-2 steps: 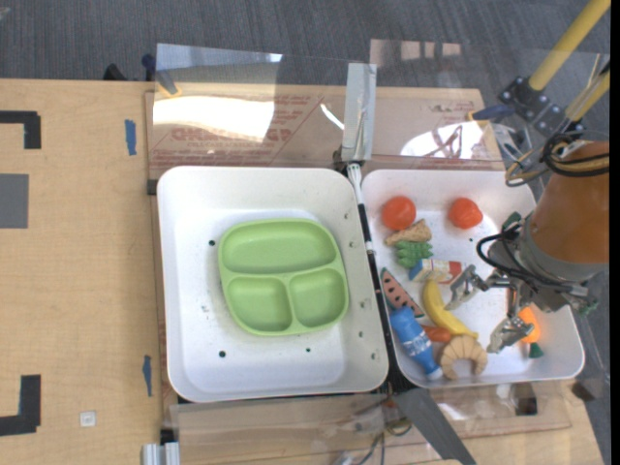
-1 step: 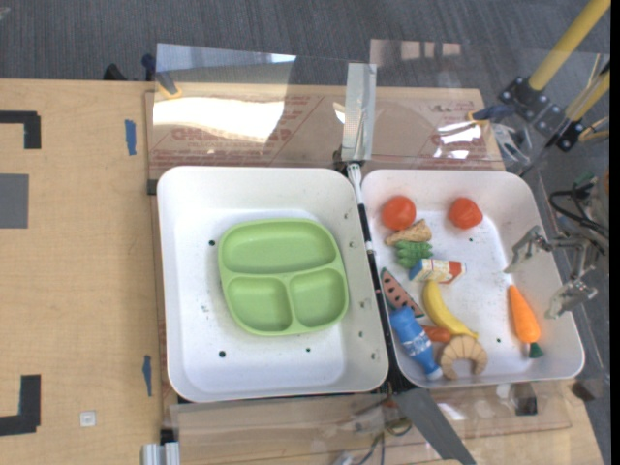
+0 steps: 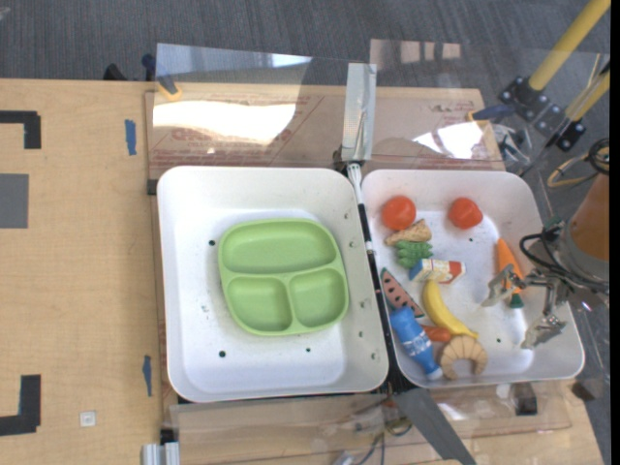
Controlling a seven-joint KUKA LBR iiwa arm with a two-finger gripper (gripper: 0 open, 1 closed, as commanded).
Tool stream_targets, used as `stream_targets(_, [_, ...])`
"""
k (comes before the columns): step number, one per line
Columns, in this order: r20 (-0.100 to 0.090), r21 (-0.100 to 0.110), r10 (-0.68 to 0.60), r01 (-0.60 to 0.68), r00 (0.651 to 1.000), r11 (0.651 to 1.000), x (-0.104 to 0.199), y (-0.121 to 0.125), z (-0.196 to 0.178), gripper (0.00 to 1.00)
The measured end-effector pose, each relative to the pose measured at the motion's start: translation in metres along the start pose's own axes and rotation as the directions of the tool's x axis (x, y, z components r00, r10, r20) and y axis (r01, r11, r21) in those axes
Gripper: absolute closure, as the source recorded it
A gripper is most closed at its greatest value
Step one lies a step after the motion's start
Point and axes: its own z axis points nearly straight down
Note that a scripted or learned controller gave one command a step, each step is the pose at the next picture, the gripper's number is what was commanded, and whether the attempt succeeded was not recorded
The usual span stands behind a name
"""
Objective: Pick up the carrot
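Grey arm with orange band: enters from right, its two-finger metal gripper (image 3: 524, 308) low over the right shallow white bin (image 3: 552, 366), fingers spread apart, nothing between them. Small orange toy carrot (image 3: 507, 256): lies in that bin, just beside one fingertip; contact indiscernible.

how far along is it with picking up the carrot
Early stage. The claw is already down in the right bin, beside the carrot. The carrot lies on the bin floor, just above the claw in the camera view, not between its fingers. Still left: centre on the carrot, close on it and lift it.
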Motion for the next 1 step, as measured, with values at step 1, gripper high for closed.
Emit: stream_targets(1, [0.002, -0.002, 0.198, -0.198, 0.980, 0.980, -0.0897, -0.0538, 0.0103, 0.00])
